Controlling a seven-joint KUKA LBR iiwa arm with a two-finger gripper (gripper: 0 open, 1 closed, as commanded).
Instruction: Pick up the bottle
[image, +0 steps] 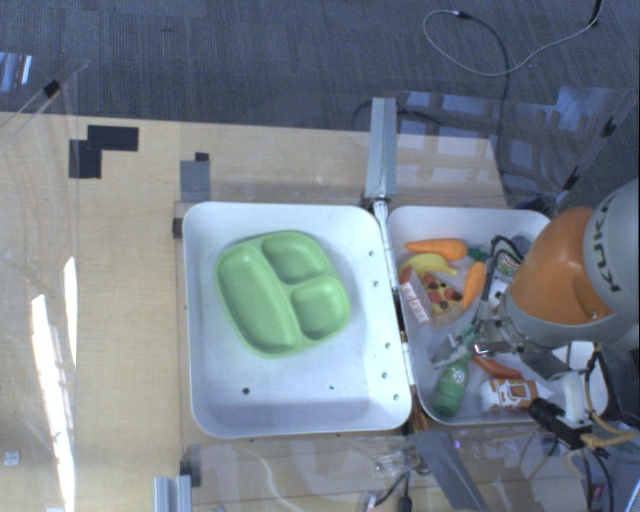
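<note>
The green bottle (451, 388) is judged light, rigid and slick, best grasped across its body; whether the gripper (478, 345) is clenched cannot be told.

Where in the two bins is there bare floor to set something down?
Left bin: bare white floor all around the green tray, widest along the near wall. Right bin: crowded; the green bottle, carrots and packets lie close under the gripper.

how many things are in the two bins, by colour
Green: 2, the divided plate in the left bin and the bottle in the right bin
Orange: 3, carrots
Yellow: 1, banana
White or mixed print: 3, packets
Total: 9 that can be told apart; the arm covers part of the right bin.
</note>
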